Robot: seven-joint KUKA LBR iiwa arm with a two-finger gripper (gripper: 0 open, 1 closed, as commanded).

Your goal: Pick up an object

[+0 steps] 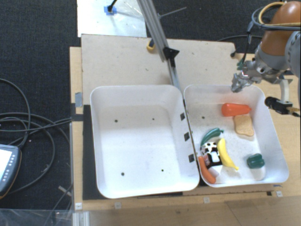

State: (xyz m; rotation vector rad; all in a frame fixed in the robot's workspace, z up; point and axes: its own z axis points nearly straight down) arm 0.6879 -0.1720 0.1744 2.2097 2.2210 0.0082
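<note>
The right bin (277,140) holds several toy items: an orange piece (235,109), a tan bread-like piece (244,125), a yellow banana (226,155), a green pepper (255,161), a teal-green piece (211,135), a black-and-white toy (211,154) and a carrot-like stick (206,169). My gripper (238,85) hangs above the bin's far edge, up and slightly right of the orange piece, with nothing seen in it. Its fingertips are too small to read.
The left bin (101,126) sits beside the right one, sharing a middle wall. A slanted metal pole (155,25) crosses the bench from the top. Cables and a pendant (7,166) lie on the floor at the left.
</note>
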